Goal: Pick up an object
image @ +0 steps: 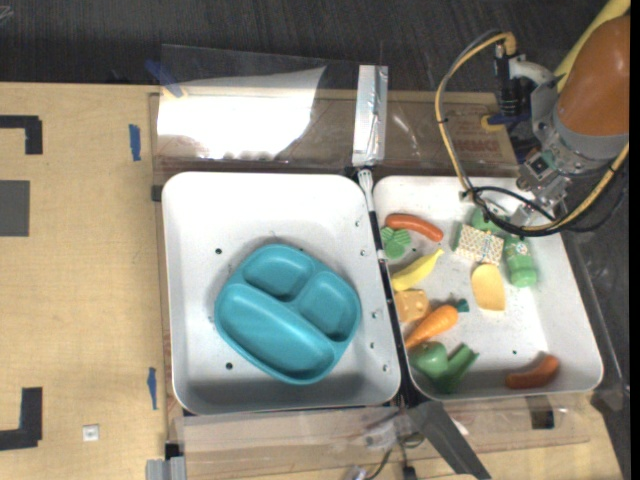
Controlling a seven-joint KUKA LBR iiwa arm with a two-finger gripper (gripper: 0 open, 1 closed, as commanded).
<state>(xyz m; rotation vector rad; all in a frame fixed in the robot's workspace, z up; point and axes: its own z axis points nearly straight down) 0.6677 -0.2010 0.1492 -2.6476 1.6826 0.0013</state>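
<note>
The right bin (pixel 585 343) holds several toy foods: a red-orange chilli (pixel 413 226), a yellow banana (pixel 418 268), a carrot (pixel 435 320), a green pepper (pixel 445 361), a red sausage (pixel 532 372), a yellow wedge (pixel 488 288), a green bottle (pixel 519 263) and a small patterned box (pixel 480 241). My gripper (pixel 535 196) hangs over the bin's far right corner, just above and right of the box and bottle. Cables and the wrist housing cover its tip. Nothing is visibly held.
A teal divided plate (pixel 288 310) lies in the left bin (pixel 190 218). A yellow-and-black cable (pixel 455 118) loops from the wrist over the right bin's back edge. Clear plastic sheeting (pixel 240 118) stands behind the left bin.
</note>
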